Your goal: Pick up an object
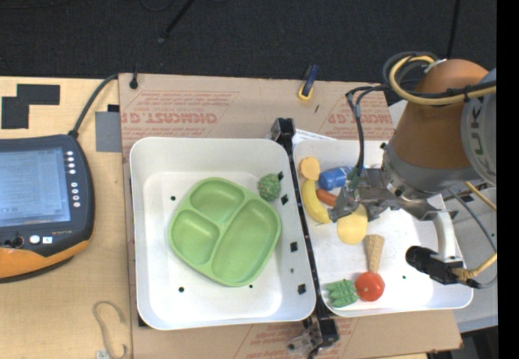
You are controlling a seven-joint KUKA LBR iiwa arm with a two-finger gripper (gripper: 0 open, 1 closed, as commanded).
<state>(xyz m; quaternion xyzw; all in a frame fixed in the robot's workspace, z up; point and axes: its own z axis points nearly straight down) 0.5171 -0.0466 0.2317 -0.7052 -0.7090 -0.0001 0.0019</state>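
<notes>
The right bin (409, 288) holds a yellow banana (312, 199), a small yellow piece (309, 167), a blue object (332, 179), an orange-red piece (326, 196), a yellow lemon-like fruit (352, 228), a tan cone (374, 251), a red tomato (370, 286) and a green leafy piece (342, 293). My gripper (350, 202) reaches in from the right and hovers just above the yellow fruit, next to the blue object. Nothing shows between its fingers.
The left bin (154, 268) carries a green divided plate (225, 228) and a small green broccoli-like piece (269, 185) by its right wall. A tablet device (40, 187) lies on the bench at the left. Black cables and a black part (434, 264) hang near the arm.
</notes>
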